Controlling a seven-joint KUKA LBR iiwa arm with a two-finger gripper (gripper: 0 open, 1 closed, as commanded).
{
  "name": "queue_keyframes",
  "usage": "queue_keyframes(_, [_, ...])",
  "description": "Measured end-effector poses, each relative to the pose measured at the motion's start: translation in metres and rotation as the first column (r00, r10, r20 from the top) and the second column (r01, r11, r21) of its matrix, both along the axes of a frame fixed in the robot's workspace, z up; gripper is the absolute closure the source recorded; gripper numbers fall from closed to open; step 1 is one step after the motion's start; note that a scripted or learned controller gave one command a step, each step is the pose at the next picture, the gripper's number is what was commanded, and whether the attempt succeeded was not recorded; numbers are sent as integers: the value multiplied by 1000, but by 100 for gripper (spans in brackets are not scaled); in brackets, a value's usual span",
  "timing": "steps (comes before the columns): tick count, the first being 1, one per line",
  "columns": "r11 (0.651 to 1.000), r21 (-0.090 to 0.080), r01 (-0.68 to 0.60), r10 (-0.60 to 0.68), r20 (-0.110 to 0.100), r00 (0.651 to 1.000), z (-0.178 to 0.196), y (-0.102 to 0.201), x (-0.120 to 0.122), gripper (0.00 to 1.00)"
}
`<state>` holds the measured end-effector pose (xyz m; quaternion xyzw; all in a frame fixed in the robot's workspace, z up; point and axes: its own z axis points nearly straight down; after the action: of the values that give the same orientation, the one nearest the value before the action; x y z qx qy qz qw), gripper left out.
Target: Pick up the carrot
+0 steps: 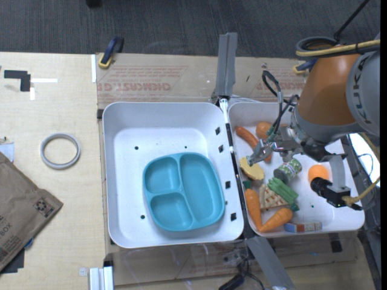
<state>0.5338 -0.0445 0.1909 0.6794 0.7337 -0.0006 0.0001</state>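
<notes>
Toward the front of the right white bin (338, 225) lie two orange carrots: one plastic carrot (279, 219) slanting along the front wall, and a second orange carrot (252, 207) standing lengthwise just beside the bin's left wall. Their tips meet near the front left corner. Between them sits a tan wedge-shaped toy slice (270, 199), touching both, and a green ridged toy vegetable (283, 190) lies across the top of that slice. A small flat white and red packet (302, 226) rests against the front wall, just beside the thick end of the slanting carrot.

Further back, a yellow and brown curved toy piece (252, 171) lies near the left wall, a red-orange sausage-shaped toy (246, 136) sits toward the back, a small green can (291, 169) lies on its side mid-bin, and an orange ball (318, 173) rests to the right.

The grey arm's hand (261, 154) hangs over the middle of this bin, above the curved piece and well apart from both carrots; I cannot tell whether its fingers are apart or together.

The left white bin (121, 180) holds a blue three-compartment plastic plate (181, 191), with bare floor all round it. On the wooden counter (48, 110) to the left lies a grey tape ring (60, 150).
</notes>
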Motion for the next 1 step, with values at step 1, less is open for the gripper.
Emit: queue_keyframes(1, [989,1,-146,146,-1,989,0,-9,-10,0])
